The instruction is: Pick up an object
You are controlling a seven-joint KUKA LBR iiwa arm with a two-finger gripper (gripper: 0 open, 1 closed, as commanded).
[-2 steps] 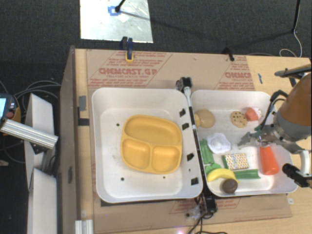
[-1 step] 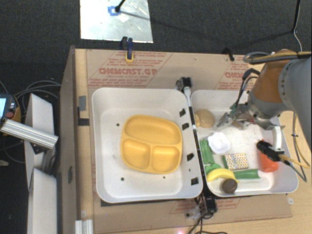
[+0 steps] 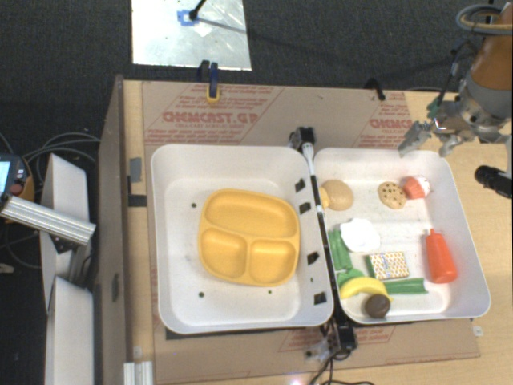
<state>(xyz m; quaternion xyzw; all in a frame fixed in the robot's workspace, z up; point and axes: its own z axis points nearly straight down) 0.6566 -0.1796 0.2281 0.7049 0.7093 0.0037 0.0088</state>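
Gripper [image 3: 430,137] hung over the right bin's [image 3: 465,239] far edge w/ fingers spread, gripping nothing. Right bin held bottle [image 3: 440,256], cookie [image 3: 392,194], banana [image 3: 358,285], bun [image 3: 337,194] & cup [image 3: 360,236]. Yellow tray [image 3: 248,237] lay in the left bin [image 3: 180,215].

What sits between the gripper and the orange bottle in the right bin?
Nothing solid. The gripper hangs above the right bin's far rim, raised. The orange bottle lies near the right wall, open from above. The closest items, a red-and-white toy and cookie, lie left of a direct descent.
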